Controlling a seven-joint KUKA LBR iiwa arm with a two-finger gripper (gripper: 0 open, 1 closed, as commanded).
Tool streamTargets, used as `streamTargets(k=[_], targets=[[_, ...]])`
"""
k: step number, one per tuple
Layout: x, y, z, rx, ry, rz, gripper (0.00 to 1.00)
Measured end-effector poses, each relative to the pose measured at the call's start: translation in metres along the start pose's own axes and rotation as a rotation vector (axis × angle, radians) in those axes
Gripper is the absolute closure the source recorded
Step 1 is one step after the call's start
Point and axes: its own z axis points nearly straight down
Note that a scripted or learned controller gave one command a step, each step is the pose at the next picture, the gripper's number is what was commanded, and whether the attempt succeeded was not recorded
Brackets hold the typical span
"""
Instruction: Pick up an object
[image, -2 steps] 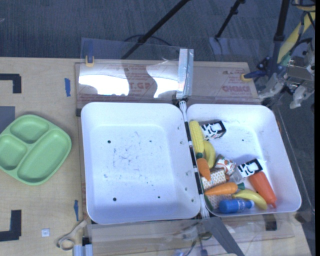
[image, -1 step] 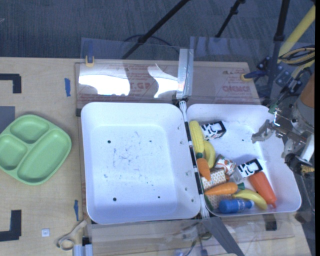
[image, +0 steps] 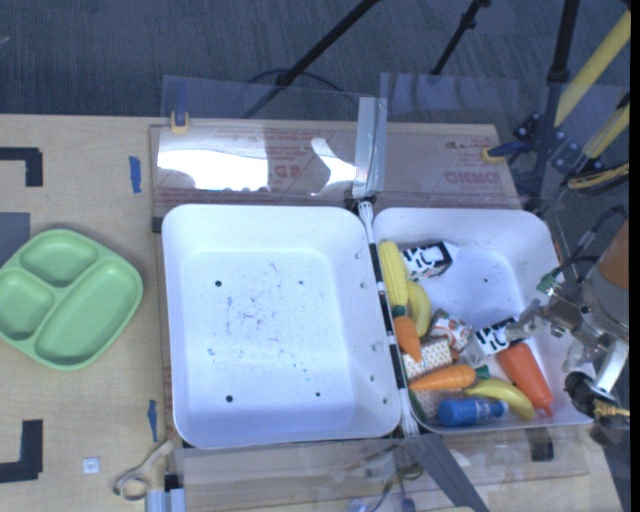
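The right bin holds a pile of toy food along its left and front sides. A corn cob lies against the left wall, with a yellow banana and a black-and-white packet beside it. Nearer the front lie a small carrot, a second carrot, a large carrot, another banana and a blue bottle. My gripper hangs at the bin's right rim, just right of a second black-and-white packet. I see nothing held in it.
The left bin is bare white plastic. A green divided plate sits on the bench at far left. Clear panels stand behind both bins. Cables and stands crowd the back right.
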Motion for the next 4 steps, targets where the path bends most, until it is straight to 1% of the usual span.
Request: streamTargets(k=[1,2,3,4], targets=[[0.011,0.011,0.036,-0.020,0.013,0.225,0.00],[0.058,0.033,0.009,0.000,0.000,0.207,0.00],[0.059,0.033,0.000,0.001,-0.001,0.204,1.00],[0.019,0.044,-0.094,-0.001,0.000,0.209,1.00]])
